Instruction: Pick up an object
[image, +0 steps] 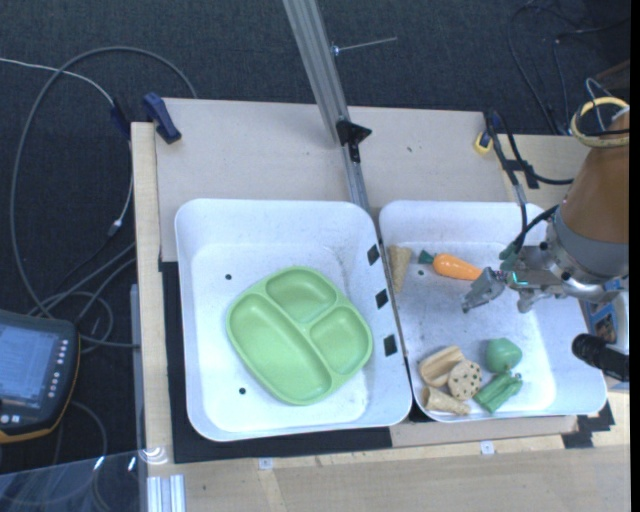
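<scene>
1. Bench (260, 150) comes first from my seat: pale board top bearing two shallow white bins side by side.
2. Left bin (200, 230) holds a green divided plate (300, 335), three compartments, its long axis running from upper left to lower right.
3. Right bin (440, 215) holds the small things I can choose from.
4. Arm (600, 200) reaches in from the right, orange band above the grey wrist.
5. Gripper (505, 290) hangs over the middle of the right bin; I see its two fingers spread apart with nothing between them.
6. Carrot (455, 267) lies near the bin's upper left, just up and left of the fingers, long axis roughly left to right, green stem end pointing left, orange tip pointing right.
7. Cone-shaped tan piece (400, 265) lies just left of the carrot, against the bin's wall.
8. Green round piece (503, 353) and green long piece (497, 390) sit near the lower edge.
9. Tan pieces and a dotted cracker (462, 380) cluster just left of those.
10. Writing: I can read none anywhere.
</scene>
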